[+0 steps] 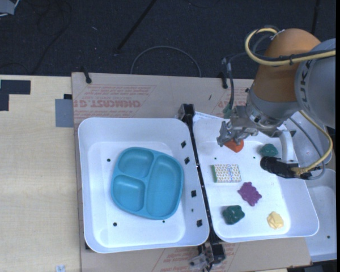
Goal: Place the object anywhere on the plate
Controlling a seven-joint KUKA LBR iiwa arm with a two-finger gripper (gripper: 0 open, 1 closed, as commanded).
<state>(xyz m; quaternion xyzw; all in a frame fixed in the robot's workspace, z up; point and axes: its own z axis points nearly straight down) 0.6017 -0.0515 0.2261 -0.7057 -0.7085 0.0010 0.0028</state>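
A blue plate [147,182] with three compartments lies in the left bin [96,208]. My gripper [232,137] is low over the back left part of the right bin [303,220]. Right under it sits a small orange-red object [236,147], partly hidden by the gripper. Whether the gripper touches or holds this object is not visible.
The right bin also holds a teal piece [268,150], a pale patterned box [226,173], a purple piece [249,193], a dark green piece [233,214] and a yellow piece [275,220]. A black divider [195,174] separates the bins.
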